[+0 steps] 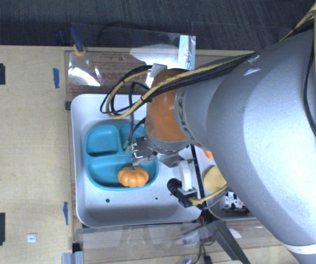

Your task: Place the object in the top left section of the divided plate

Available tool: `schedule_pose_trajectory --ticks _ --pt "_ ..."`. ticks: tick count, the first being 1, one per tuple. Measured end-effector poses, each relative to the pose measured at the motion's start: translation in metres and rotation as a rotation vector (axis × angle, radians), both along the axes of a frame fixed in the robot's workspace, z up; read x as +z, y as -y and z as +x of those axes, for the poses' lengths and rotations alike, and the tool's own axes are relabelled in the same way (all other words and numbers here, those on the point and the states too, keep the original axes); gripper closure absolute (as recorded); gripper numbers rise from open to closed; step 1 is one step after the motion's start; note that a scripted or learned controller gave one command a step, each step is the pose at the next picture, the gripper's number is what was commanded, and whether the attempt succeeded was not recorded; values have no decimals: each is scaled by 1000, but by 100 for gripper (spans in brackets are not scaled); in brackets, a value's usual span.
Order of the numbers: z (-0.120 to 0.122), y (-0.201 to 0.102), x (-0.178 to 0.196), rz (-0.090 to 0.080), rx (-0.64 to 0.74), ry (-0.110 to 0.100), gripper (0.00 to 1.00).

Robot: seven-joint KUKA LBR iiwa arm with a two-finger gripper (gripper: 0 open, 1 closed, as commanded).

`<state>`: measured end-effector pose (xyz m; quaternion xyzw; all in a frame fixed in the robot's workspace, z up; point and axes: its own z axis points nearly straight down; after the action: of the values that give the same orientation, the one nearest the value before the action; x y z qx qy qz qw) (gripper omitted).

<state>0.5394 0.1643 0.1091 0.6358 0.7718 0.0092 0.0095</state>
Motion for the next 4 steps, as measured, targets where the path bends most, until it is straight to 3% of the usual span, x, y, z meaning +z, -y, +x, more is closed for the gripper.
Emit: schedule_pose_trajectory --ticks 1,2,3,4 --pt "-7 -4 -11 -1 6 -21 0" --pt "21 39 -15 12 -13 -9 0" --pt "-13 -6 -14 -1 219 7 0" --pt "25 -4 -15 -12 663 -9 0"
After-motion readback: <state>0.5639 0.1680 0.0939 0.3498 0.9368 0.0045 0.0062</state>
